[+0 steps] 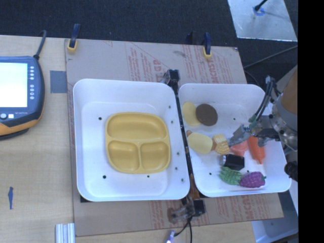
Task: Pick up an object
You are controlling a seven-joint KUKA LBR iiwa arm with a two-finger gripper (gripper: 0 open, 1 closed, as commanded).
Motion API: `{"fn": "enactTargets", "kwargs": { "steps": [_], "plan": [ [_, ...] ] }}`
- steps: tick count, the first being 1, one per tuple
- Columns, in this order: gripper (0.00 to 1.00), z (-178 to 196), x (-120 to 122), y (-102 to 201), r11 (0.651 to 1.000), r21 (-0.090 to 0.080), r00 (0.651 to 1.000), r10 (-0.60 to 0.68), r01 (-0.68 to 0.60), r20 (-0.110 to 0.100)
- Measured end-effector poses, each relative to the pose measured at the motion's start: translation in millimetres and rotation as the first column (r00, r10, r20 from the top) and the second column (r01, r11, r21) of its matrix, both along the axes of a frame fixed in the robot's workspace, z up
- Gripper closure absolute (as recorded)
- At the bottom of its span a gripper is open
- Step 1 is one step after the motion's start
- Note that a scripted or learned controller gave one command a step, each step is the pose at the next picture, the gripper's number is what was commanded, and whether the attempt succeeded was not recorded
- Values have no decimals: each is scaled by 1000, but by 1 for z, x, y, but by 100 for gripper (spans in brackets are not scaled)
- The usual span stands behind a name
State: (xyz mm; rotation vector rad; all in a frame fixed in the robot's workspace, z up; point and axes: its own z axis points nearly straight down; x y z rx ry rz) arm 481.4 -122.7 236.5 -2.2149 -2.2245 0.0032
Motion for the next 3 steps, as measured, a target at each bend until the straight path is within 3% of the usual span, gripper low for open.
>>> {"fn": "enactTargets", "kwargs": {
  "steps": [1,2,3],
  "plan": [
    [0,-145,-6,-26,1000,0,1000,0,0,-1],
    [100,-135,-6,-27,1000,-1,1000,4,-4,-1],
    [100,-44,42,44,1000,1,1000,1,-1,1]
  ]
}}
